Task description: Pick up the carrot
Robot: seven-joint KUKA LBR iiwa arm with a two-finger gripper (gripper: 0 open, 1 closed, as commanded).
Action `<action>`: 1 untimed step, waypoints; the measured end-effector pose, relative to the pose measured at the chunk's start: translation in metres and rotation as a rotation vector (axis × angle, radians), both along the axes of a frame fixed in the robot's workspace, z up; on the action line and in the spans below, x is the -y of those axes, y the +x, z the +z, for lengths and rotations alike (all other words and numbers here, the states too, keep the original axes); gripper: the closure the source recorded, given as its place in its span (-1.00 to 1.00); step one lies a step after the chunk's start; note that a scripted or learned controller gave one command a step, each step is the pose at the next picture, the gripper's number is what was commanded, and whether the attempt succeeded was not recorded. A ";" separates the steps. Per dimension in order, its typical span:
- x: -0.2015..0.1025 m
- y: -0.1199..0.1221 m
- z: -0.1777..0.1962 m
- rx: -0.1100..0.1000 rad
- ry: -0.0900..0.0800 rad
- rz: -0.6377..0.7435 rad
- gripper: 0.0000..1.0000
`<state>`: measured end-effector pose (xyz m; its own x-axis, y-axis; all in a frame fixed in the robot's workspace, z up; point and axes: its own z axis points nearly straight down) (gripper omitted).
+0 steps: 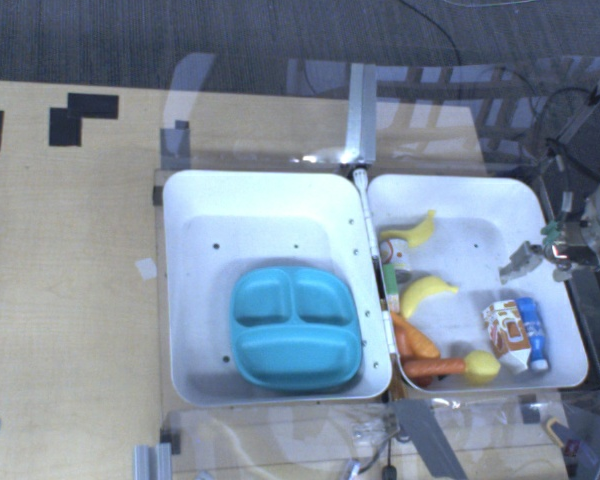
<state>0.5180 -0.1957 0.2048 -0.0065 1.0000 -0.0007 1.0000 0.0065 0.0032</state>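
Observation:
Two orange carrot-shaped pieces lie in the right bin (480, 223) at its front left corner. The stubby carrot (414, 337) lies against the dividing wall, and a longer, redder one (432, 366) lies along the front wall, its tip touching a yellow lemon (483, 367). My gripper (540, 265) hangs over the right bin's right edge, well to the right of both carrots and farther back. Its fingers are open with nothing between them.
The right bin also holds two yellow bananas (413, 232) (428, 291), a small carton (505, 330) beside a blue bottle (533, 334), and a green item (390, 283) against the divider. A blue divided plate (295, 326) lies in the left bin (195, 268).

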 end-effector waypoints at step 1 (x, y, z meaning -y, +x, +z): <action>0.010 -0.029 -0.022 0.003 -0.003 0.259 -1.00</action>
